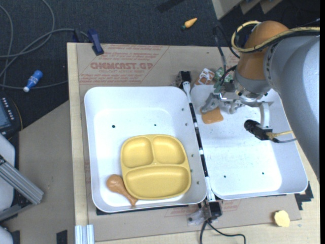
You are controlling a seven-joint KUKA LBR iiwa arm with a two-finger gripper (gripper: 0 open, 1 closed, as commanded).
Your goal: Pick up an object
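camera view: hand [216, 107] perhaps touching orange piece [213, 116]

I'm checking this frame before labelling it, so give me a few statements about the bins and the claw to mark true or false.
1. The yellow plate lies in the left bin. True.
2. The plate has three compartments. True.
3. The claw hangs over the left bin. False: it is over the right bin, by an orange piece.
4. A blue bottle lies in the right bin. False: it lies on the floor, left of the bench.
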